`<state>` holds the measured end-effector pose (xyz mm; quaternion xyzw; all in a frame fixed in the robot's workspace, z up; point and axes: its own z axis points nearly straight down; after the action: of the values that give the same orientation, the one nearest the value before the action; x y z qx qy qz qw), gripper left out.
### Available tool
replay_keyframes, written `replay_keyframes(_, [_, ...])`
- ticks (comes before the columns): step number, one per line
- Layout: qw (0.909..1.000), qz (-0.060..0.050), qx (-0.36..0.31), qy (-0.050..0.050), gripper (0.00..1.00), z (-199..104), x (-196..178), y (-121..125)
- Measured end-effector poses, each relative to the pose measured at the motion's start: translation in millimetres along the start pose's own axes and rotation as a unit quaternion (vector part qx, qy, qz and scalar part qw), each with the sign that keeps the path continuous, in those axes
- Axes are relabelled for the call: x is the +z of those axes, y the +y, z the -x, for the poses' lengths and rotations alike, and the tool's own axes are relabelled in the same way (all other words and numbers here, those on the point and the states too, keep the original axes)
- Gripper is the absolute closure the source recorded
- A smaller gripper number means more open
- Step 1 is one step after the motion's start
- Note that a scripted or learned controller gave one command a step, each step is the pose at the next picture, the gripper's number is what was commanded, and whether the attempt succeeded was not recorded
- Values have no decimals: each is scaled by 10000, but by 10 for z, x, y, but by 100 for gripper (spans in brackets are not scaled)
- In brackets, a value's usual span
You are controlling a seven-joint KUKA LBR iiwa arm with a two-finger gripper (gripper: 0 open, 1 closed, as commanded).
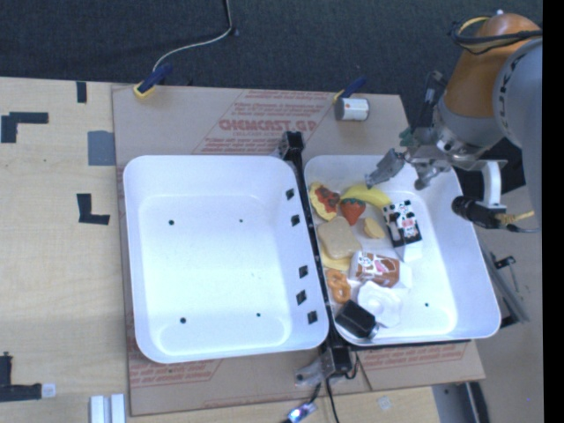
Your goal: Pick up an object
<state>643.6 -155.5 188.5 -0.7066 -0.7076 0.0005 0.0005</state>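
Yellow curved banana point(368, 196), glossy plastic

arm point(493, 77) cut off at right edge, heaped items point(366, 254) overlapping, several too small to identify

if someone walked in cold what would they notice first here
Probably the heap of small colourful objects crowded into the left half of the right bin, a yellow banana at its top and a black item at its near edge. Next, the grey arm with its orange band coming in from the right, its gripper hanging over that bin's far edge.
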Motion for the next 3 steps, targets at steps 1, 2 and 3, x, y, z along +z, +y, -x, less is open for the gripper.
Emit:
replay_keyframes(1, [10000, -38, -13, 10, 0, -465, 745, -214])
replay_keyframes(2, [10000, 1, -12, 0, 0, -625, 1063, 79])
replay_keyframes(3, [10000, -11, -7, 5, 100, -620, 944, 67])
